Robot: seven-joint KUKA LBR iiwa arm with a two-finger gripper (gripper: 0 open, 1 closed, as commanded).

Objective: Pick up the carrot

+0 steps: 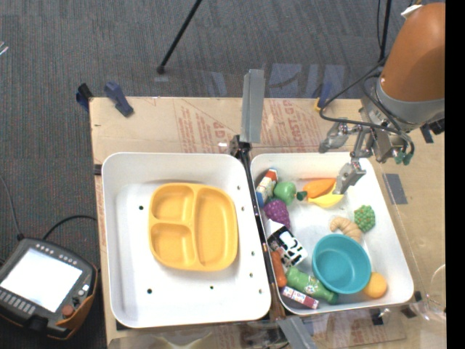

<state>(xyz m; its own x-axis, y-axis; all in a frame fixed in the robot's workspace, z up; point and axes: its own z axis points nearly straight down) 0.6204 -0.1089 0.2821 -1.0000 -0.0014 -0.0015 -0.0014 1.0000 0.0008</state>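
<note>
The gripper point(352, 174) is poised just above the right end of the carrot point(318, 187), apparently lined up for a grasp; nothing is seen between its tips, and whether it is parted or closed cannot be told. The carrot is lodged in the right bin point(392, 224), against a yellow banana point(327, 200) and near a green pepper point(285, 191), so a clean grip is judged awkward.

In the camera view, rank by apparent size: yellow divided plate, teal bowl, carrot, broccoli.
Largest to smallest:
1. yellow divided plate
2. teal bowl
3. carrot and broccoli look about alike; the gripper covers part of the carrot.
</note>
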